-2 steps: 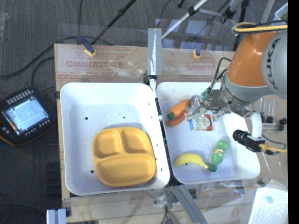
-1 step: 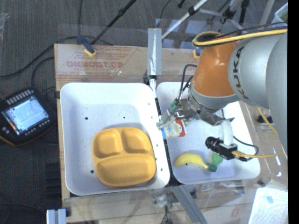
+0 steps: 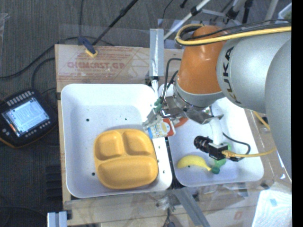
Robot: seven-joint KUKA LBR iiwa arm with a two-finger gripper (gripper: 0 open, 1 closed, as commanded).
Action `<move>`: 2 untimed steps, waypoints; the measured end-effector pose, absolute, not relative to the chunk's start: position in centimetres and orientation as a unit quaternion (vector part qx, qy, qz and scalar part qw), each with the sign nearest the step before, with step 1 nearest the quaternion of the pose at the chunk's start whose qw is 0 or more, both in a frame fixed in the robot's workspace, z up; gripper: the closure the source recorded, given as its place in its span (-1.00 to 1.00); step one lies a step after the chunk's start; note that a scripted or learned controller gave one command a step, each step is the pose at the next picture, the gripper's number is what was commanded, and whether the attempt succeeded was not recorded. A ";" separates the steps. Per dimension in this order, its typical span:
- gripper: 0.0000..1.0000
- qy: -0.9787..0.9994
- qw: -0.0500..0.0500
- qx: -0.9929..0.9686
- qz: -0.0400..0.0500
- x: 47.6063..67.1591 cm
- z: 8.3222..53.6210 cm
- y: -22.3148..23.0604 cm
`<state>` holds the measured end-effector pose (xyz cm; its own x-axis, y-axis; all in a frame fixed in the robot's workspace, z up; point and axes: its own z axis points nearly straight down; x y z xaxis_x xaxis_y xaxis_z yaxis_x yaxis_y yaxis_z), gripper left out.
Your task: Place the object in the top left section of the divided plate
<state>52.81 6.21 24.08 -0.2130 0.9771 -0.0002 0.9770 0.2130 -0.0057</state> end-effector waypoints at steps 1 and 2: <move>1.00 -0.864 0.003 -0.504 0.003 51.2 19.8 12.3; 1.00 -0.925 0.002 -0.379 0.002 51.7 22.2 17.8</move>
<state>51.69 17.78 22.20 -0.7124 0.7018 0.0017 0.7017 0.7124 -0.0049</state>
